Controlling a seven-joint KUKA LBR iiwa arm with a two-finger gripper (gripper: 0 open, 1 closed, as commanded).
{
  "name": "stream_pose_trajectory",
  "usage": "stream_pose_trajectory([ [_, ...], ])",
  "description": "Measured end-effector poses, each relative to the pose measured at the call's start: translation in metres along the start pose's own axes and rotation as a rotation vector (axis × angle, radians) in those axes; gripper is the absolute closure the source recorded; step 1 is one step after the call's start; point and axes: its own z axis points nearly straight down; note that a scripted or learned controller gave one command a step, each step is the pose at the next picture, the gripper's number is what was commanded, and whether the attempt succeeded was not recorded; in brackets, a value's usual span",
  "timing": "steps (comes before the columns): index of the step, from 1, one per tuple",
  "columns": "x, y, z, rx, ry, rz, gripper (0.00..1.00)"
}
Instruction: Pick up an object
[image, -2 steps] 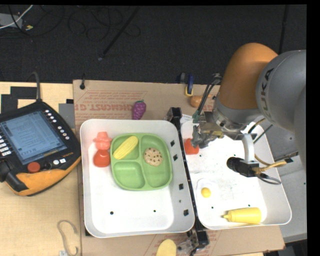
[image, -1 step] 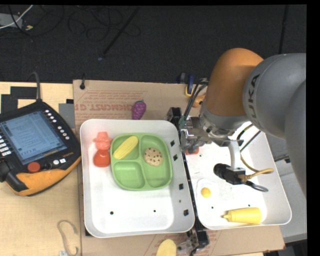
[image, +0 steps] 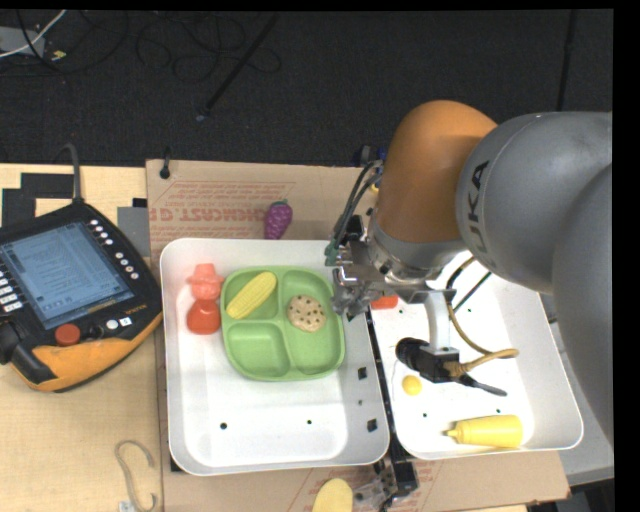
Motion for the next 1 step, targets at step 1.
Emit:
stream_pose_trajectory([
  [1,0.0104,-0.0019,0.0211,0.002,-0.002,0.004,1.00],
])
